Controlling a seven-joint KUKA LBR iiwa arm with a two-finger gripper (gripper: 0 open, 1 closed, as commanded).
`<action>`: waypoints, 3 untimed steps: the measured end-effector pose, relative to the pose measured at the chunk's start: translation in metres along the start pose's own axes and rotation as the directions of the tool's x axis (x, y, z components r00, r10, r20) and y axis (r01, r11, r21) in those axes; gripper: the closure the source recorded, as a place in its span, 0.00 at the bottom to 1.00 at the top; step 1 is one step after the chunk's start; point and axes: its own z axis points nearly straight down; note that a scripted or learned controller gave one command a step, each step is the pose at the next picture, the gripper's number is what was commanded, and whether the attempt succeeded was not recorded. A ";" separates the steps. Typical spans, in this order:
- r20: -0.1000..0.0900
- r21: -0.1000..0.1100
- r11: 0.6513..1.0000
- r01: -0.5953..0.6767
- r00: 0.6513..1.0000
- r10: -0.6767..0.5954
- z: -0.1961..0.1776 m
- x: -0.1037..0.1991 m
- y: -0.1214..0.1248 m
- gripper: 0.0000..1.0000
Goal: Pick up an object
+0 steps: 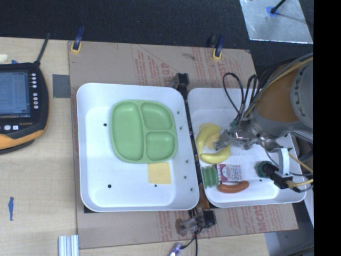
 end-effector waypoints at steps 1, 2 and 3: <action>0.000 0.000 1.000 0.000 1.000 0.000 0.004 0.018 -0.020 0.00; 0.001 0.002 1.000 0.002 1.000 -0.002 -0.006 0.017 -0.021 1.00; -0.001 -0.004 1.000 0.000 1.000 0.000 -0.097 0.058 0.030 1.00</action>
